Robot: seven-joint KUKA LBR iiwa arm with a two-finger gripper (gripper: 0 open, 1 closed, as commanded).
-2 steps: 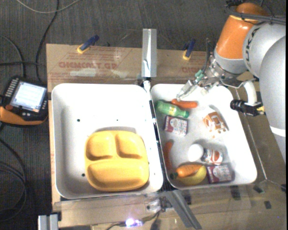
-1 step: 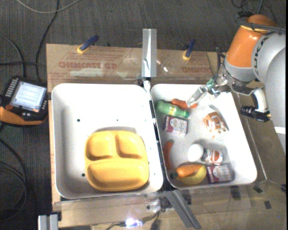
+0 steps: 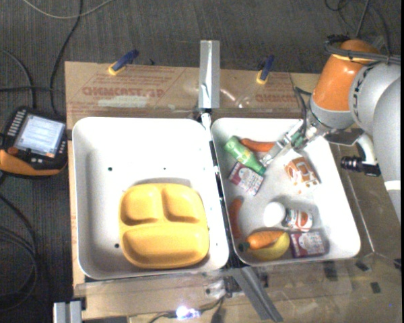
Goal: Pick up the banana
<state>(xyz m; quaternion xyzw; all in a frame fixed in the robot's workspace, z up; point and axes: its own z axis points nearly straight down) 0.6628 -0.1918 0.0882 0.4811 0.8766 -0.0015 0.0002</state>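
Observation:
The banana is yellow and lies at the near edge of the right bin. An orange carrot lies across its top. My gripper reaches in from the upper right and hangs over the far part of that bin, next to a green bottle. It is well apart from the banana, with several items lying between them. I see nothing held in it.
The right bin also holds an orange item behind the bottle, a maroon pouch, an orange-white packet, a white round object, a can and a maroon box. A yellow divided tray sits in the left bin.

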